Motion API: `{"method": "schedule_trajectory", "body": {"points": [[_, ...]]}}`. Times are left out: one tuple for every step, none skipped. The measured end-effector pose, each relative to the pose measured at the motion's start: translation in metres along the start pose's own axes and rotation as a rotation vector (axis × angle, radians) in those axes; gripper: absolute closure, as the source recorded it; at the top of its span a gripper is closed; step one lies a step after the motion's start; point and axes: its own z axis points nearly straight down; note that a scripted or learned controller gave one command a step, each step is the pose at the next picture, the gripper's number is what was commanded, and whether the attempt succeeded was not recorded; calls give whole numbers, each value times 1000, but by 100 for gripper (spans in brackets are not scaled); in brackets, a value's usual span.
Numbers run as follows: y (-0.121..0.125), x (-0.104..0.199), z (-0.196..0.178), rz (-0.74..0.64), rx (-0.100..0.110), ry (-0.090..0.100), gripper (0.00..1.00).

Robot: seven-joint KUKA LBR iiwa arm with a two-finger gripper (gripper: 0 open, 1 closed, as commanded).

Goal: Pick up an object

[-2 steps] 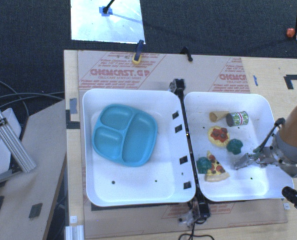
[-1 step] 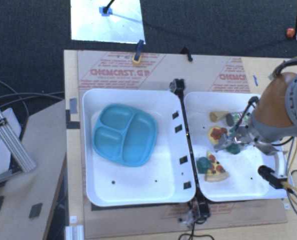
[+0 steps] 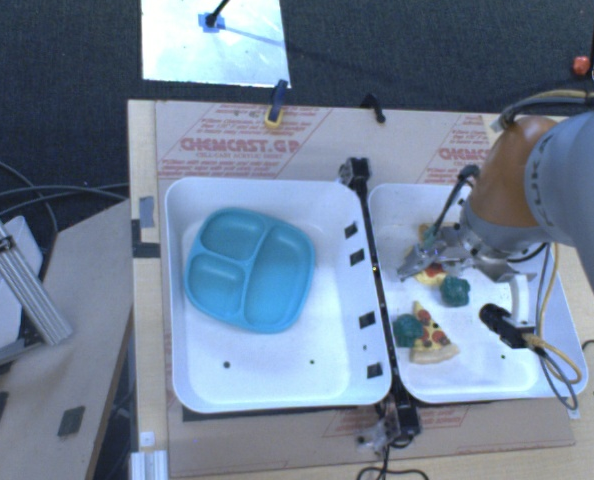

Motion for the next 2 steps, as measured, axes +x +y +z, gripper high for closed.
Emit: {"method": "schedule_trajectory", "body": {"points": [[-28,12,1,9,7,0,0],[-103,-13,1,14,10,0,0]]}}
